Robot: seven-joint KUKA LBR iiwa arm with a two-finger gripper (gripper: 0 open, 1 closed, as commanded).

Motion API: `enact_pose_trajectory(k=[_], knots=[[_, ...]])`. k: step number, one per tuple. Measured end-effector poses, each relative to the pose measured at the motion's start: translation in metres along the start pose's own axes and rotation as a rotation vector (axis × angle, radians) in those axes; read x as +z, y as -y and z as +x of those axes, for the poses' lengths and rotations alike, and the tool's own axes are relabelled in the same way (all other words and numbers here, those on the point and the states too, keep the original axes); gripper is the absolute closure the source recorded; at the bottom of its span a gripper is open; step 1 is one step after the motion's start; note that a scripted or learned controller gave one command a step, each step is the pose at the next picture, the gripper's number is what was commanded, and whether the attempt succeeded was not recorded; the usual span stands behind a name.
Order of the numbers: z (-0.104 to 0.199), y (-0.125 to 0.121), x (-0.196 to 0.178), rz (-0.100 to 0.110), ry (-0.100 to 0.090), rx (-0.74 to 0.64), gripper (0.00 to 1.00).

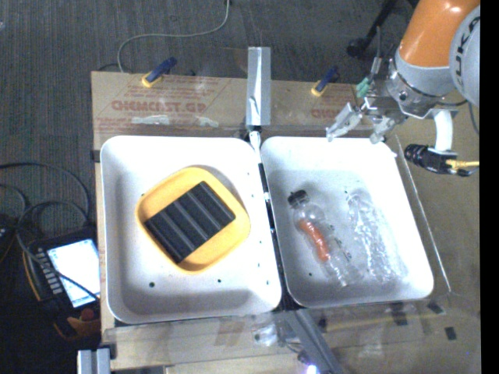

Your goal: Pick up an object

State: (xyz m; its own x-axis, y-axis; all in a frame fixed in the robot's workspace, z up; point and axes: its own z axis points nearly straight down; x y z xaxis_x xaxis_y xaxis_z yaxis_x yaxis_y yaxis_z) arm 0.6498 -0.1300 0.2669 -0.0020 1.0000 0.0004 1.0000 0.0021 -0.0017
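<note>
Bins sit side by side on the bench (117, 100), a left bin (117, 162) and a right bin (394, 170), their inner rims touching along a seam down the middle. In the left bin lies a yellow tray (195, 219) with a black ribbed inset, turned at a slant and set a little toward the bin's centre. In the right bin lies a clear bottle (318, 236) with a dark cap toward the far end and an orange piece inside it; it lies on its side, running from the bin's upper left toward its lower middle. Just beside it, toward the right wall, lies a crumpled clear wrapper (373, 236), near the bottle but whether they touch is unclear. The arm (440, 29), orange and grey, comes in from the upper right. Its gripper (359, 125) hangs over the far rim of the right bin, well apart from the bottle and wrapper. The fingers (339, 127) are spread apart with nothing between them. A metal bar (258, 84) stands upright along the seam behind the bins. Two blue-and-yellow clamps (158, 71) sit on the bench's far edge. A lit screen (74, 267) lies on the floor to the left, among dark cables.
</note>
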Motion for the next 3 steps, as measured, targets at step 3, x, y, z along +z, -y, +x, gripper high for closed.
enact_pose_trajectory(k=[3], knots=[[-0.024,0.094,0.091,-0.003,0.001,-0.774,0.0]])
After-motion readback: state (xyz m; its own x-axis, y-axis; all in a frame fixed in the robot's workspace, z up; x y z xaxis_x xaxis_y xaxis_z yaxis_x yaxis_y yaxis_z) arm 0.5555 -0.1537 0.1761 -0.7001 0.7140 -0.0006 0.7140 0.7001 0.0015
